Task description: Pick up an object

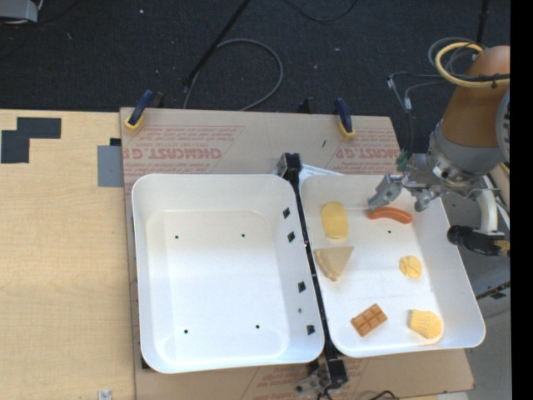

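- The gripper hangs over the far end of the right bin, fingers spread.
- A sausage lies just below the fingers, not between them.
- A yellow block lies left of the fingers; a wedge is nearer the camera.
- Well away from the fingers: a small yellow piece, a waffle, a corn cob.
- The left bin lies beyond the divider.

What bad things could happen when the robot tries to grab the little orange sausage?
The sausage lies close to the right bin's far wall, so the gripper above it might bump that wall. The sausage is thin and round, so it could roll or slip away from a pinch. A miss could also nudge it toward the yellow oval piece.
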{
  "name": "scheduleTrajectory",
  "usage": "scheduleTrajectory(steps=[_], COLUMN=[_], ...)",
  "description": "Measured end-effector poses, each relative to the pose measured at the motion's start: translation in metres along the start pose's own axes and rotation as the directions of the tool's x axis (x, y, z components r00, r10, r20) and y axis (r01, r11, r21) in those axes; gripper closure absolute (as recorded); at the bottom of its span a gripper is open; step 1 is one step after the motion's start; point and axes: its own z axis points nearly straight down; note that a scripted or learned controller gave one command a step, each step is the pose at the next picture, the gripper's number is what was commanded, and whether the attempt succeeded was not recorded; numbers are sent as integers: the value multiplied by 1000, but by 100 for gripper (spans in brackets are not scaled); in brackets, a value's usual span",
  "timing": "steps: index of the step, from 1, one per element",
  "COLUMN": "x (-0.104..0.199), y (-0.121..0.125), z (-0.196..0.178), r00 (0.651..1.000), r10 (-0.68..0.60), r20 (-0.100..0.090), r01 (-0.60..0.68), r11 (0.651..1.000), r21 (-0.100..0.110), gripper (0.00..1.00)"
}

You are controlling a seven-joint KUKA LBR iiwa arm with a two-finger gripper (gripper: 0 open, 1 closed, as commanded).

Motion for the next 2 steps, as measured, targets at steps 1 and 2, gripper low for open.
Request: scheduleTrajectory(steps=[1, 2], x=[50, 46], y=[-37, -11], z=[85, 126], r00=[1000, 1000], r10=[-2, -2], r20=[-2, 0], r01=[2, 2], r11=[1000, 1000], r21=[8, 2], gripper=[0, 0])
